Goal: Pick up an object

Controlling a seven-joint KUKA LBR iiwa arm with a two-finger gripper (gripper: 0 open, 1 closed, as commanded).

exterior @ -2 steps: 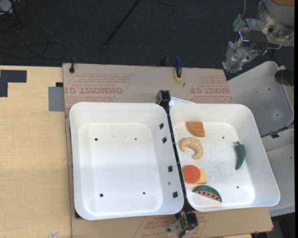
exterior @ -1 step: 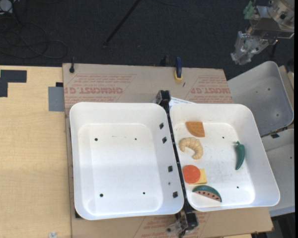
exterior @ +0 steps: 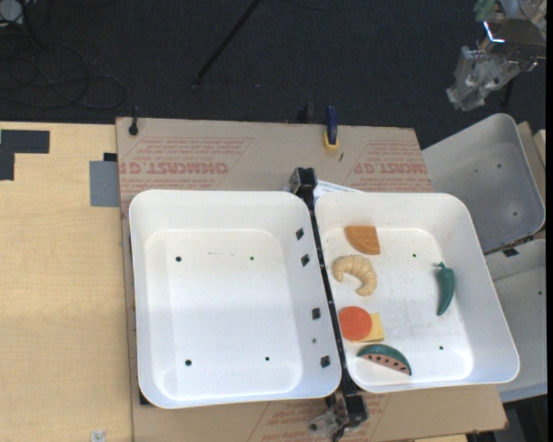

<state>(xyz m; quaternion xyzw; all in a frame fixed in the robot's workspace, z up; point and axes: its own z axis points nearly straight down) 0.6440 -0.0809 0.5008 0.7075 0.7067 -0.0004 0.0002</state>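
Dark floor with cables up top, then my tabletop [exterior: 46,284] with two shallow white plastic bins: left bin [exterior: 147,238], right bin [exterior: 484,274]. The hand [exterior: 484,67] is parked high at the top right, well apart from everything; can't tell whether it's open or shut, and I see nothing in it.

Right bin count: one tan croissant [exterior: 357,273], one orange-brown wedge [exterior: 363,238], one green chili pepper [exterior: 444,288], one red disc [exterior: 354,322] overlapping one yellow square [exterior: 376,327], one watermelon slice [exterior: 384,359].

My worry: those last few sit close together, so a grab could nudge neighbours or slip off flat pieces.
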